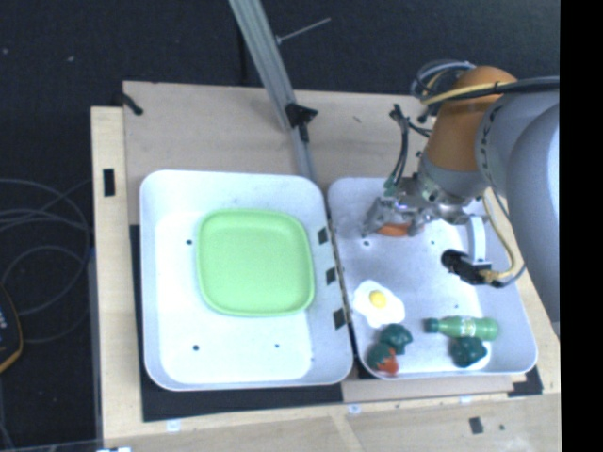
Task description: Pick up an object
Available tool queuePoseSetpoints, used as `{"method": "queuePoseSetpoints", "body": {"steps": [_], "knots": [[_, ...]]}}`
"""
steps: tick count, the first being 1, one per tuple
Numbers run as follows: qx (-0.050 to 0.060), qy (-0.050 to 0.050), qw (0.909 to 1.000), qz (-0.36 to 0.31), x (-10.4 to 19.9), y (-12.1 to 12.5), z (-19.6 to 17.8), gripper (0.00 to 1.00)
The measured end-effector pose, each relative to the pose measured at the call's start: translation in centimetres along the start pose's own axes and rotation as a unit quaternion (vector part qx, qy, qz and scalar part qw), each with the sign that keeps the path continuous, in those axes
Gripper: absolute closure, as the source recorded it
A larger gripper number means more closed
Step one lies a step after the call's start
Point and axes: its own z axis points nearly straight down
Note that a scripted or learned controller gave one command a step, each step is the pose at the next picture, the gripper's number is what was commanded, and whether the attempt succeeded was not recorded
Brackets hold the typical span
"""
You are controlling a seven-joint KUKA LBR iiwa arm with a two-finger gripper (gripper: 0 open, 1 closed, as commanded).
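Tan surface [207,125] w/ two white bins. Left bin [160,252] has a green plate [254,261]. Right bin [513,332]: fried egg [379,302], broccoli [394,336], green bottle [462,327] along the near edge. Fingers [394,217] low at the far-left corner, over an orange item [394,230]; can't tell if clenched or released.

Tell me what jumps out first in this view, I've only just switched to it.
The big green plate lying flat in the left bin grabs the eye first. Next, the grey arm with its orange band reaches into the right bin, its gripper low over a small orange object. Toy food clusters along that bin's near edge, led by a fried egg.
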Motion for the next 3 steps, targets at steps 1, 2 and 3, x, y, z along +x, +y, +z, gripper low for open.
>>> {"method": "queuePoseSetpoints", "body": {"steps": [1, 2, 3], "knots": [[-0.003, 0.0, 1.0, 0.0, 0.0, 0.1, -1.3, 1.0], [-0.004, 0.0, 1.0, 0.0, 0.0, -0.6, -6.0, 1.0], [-0.004, 0.0, 1.0, 0.0, -0.2, -0.8, -10.3, 1.0]]}}
